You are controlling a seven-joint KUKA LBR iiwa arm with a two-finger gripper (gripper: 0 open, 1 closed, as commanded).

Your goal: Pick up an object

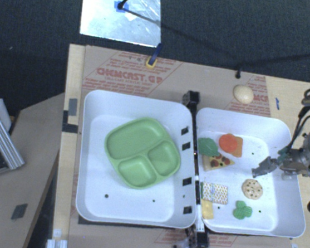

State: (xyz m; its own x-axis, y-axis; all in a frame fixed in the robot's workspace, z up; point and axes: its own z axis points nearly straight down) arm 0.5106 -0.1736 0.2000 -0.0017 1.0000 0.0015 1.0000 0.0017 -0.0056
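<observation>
The pincer [258, 170], its state impossible to tell, hangs just above the cookie [252, 189] in the right bin [283, 220]; the cookie appears light, rigid and flat, best gripped across its rim.

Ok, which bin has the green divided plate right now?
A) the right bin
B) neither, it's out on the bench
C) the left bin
C: the green divided plate lies flat inside the left bin, while the right bin holds the small food pieces.
</observation>
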